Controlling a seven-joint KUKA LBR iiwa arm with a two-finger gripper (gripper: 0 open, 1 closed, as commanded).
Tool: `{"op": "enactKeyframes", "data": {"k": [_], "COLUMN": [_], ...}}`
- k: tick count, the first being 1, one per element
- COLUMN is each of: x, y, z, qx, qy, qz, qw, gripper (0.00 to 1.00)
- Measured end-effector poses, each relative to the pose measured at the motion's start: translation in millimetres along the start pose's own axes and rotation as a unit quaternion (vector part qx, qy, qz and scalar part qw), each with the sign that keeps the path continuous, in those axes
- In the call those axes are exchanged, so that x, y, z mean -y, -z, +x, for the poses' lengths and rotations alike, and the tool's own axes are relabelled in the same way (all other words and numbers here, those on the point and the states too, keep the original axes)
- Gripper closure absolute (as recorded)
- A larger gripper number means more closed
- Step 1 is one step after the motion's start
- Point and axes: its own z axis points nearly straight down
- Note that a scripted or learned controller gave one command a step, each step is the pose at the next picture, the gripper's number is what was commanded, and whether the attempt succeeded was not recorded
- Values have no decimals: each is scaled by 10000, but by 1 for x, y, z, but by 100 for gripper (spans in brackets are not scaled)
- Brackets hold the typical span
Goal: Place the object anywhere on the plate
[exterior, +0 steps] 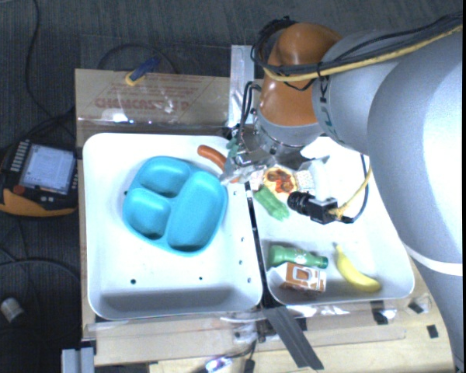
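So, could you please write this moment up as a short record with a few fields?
plate: blue, three sections, lying in the left bin
left bin: white, holds the plate
hot dog: near the left bin's upper right corner, off the plate
tool: above the wall between the two bins
right bin: banana, green bottle, small carton, green vegetable
bench edge: handheld screen unit at far left

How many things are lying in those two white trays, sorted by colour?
Blue: 1, the divided plate
Orange-red: 1, the sausage-like piece
Green: 2, the small green piece and the green bottle
Yellow: 1, the banana
Brown or printed: 2, the printed packet and the brown box
Total: 7
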Motion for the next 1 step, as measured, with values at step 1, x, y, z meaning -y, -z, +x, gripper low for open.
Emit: {"op": "enactKeyframes", "data": {"k": [1], "x": [0], "y": [0], "z": [0], "qx": [0], "qy": [-1], "qz": [-1], "qw": [10000], "gripper": [0]}}
